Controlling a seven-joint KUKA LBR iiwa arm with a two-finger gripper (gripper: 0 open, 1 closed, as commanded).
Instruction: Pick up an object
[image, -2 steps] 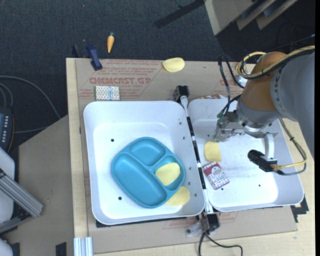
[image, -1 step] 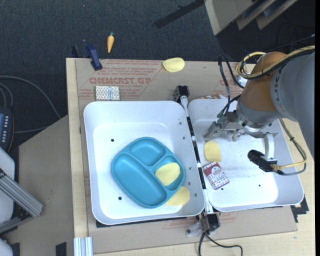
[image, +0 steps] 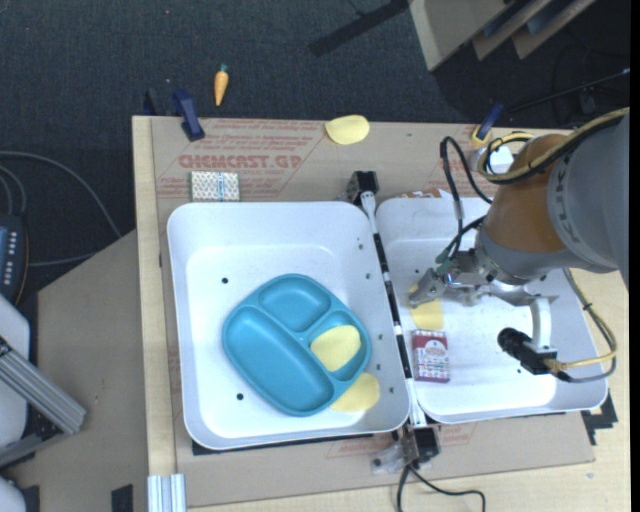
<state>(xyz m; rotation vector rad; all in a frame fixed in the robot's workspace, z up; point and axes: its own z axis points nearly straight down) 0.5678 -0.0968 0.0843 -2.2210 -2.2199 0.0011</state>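
Two bins sit side by side on the worktop. The left bin holds a divided tray, with one chip in its compartment and another just beside its near edge. The right bin holds a small packet near its left wall, a wedge just behind it.

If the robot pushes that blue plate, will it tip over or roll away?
Probably neither. The blue divided plate lies flat and wide in the left bin, so it would likely slide. It looks like stiff plastic. The yellow piece in its compartment might shift.
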